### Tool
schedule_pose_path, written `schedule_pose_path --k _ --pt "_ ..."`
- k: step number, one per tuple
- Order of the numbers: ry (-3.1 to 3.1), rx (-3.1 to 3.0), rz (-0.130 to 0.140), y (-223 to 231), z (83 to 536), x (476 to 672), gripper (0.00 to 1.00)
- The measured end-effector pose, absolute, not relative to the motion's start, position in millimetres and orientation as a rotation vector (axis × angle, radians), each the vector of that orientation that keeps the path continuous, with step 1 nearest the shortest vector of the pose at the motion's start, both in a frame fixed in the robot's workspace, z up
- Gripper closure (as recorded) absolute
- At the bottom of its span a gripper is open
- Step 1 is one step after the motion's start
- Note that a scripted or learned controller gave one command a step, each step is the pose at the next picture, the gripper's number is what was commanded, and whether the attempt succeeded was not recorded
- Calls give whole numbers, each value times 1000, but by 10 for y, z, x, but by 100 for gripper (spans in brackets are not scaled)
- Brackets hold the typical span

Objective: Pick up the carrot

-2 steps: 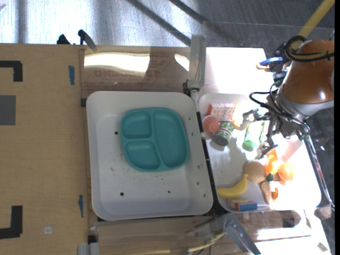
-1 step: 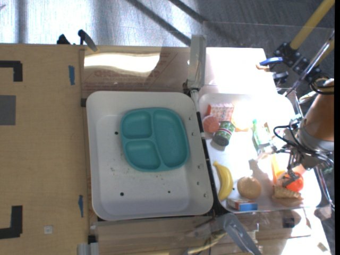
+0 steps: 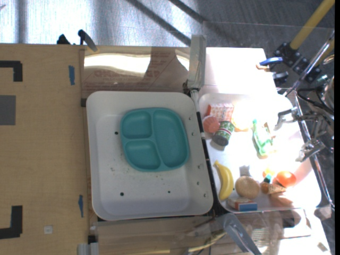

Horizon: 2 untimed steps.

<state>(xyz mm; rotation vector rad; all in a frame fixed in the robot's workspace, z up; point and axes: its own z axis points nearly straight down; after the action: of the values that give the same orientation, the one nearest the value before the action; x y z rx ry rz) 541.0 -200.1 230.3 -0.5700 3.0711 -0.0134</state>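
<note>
Judging by the layout, the approach is the step in hand and nothing is lifted yet. The left bin [image 3: 101, 195] carries a teal plate [image 3: 154, 139]. In the right bin [image 3: 234, 101], past the banana [image 3: 225, 180] and potato [image 3: 247, 187], the carrot [image 3: 275, 188] seems to be the orange piece at 5 o'clock, though glare blurs it. The gripper [image 3: 303, 124] hangs at 3 o'clock among washed-out metalwork; whether it is released or clenched, I cannot tell. Next it should descend towards 5 o'clock.

Plate [image 3: 154, 138] in left bin [image 3: 101, 195]; banana [image 3: 225, 179] in right bin [image 3: 234, 101].
</note>
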Motion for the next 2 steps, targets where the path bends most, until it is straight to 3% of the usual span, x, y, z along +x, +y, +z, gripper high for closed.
schedule_pose_path --k 1,2 --pt "3125 -20 -9 -2242 3690 5389 0" --pt "3126 -323 5 -2233 2578 4920 0"
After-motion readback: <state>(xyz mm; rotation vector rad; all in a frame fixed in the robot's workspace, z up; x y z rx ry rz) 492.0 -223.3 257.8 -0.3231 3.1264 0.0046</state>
